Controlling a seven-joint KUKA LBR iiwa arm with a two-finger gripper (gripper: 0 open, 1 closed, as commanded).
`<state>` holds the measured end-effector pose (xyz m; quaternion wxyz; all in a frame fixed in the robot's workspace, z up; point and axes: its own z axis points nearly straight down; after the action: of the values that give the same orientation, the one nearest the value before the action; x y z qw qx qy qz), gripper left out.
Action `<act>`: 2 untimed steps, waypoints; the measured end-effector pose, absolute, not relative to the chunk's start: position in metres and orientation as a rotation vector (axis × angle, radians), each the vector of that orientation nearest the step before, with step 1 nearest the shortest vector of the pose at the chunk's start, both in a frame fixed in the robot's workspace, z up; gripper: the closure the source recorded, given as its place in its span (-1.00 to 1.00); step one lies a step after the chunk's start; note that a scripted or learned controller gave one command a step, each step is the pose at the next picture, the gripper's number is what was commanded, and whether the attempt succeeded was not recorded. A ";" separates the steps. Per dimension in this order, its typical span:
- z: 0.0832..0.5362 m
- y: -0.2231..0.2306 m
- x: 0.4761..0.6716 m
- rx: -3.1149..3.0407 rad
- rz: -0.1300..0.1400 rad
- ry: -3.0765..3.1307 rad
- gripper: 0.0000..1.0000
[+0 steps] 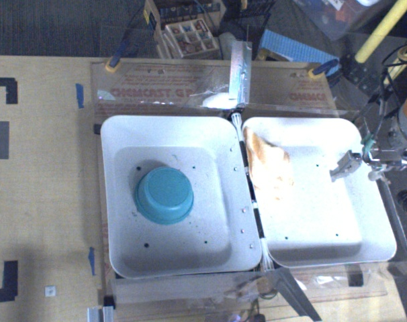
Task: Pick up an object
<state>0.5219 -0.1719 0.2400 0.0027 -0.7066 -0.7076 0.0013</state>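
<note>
Pale wooden worktop (42,200) underneath everything, with black tape marks along its left side and small blue tape strips near the bins. Two shallow white bins side by side, touching along their inner walls: left bin (116,139) and right bin (324,243). Clear plastic sheet with red lettering (156,92) just behind both bins. Cluttered floor beyond the far edge of the worktop, with a wooden box of small compartments (187,35) and a blue ridged pad (291,45). Yellow bar (388,19) slanting across the top right corner. Teal bowl (164,194) upside down in the left bin, left of centre, well apart from every wall. Orange-tan cloth (267,163) lying crumpled in the right bin, against its left wall toward the far corner, partly washed out by glare. Gripper (354,163) at the right bin's right side, over its far right part, well apart from the cloth and from the bowl, holding nothing visible; fingers too small and blurred to tell whether apart or together.
</note>
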 end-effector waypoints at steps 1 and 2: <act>0.269 -0.051 0.575 -2.234 0.000 -2.210 -1.00; 0.233 -0.130 0.578 -2.179 0.003 -2.259 -1.00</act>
<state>0.5781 -0.1296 0.2333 0.0013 -0.6942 -0.7198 0.0010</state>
